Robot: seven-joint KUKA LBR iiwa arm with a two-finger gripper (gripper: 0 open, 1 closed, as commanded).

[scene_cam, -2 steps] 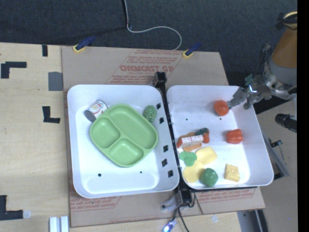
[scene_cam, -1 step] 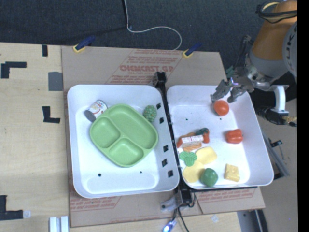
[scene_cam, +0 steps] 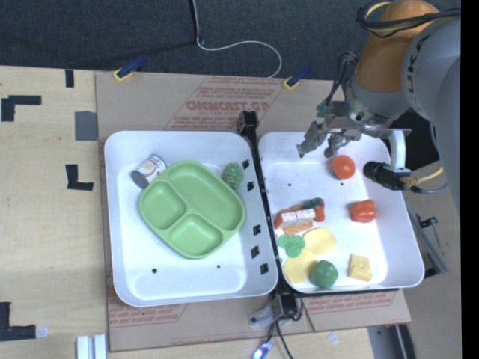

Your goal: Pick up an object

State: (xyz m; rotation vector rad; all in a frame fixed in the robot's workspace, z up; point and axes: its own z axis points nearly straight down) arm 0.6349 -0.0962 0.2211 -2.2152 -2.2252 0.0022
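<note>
The KUKA arm (scene_cam: 438, 58) shows a smooth grey casing with a rounded orange band above its wrist. Thin dark cables run down beside the band to a dark metal two-finger gripper (scene_cam: 318, 146) on a white mount.

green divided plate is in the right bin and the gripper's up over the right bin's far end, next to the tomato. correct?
Not quite. The green divided plate lies in the left bin, not the right bin, as the camera view shows. The rest holds: the gripper is over the right bin's far end, beside the tomato.
</note>
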